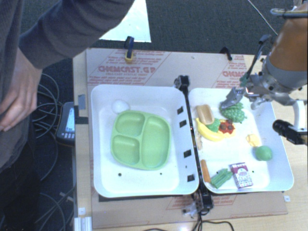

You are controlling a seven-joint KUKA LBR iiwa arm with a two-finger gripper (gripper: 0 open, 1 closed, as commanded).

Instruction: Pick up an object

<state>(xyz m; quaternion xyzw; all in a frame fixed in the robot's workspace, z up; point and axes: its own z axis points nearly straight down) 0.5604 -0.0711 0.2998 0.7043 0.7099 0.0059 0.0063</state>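
A person's arm in a dark grey sleeve is seen across the upper left, with the hand hanging beside the bench's left edge. The bench top is covered by a printed brown board, and two white bins are carried on it side by side. The left bin holds a green divided tray near its centre and a small white round object near its far left corner. The right bin holds the loose items.

The grey arm with its orange band is observed reaching in over the right bin's far right corner. The gripper is positioned low over the far part of that bin, directly at a bunch of green grapes. Whether the tool is released or clenched cannot be told, and no item is seen grasped.

Items in the right bin are recorded as follows: a banana near the left wall; a bread roll just beyond it; a red item beside the banana's tip; a green ball toward the right wall; a small yellow piece just beyond the ball; a red and white packet near the near edge; a green vegetable beside it; an orange stick along the left wall.
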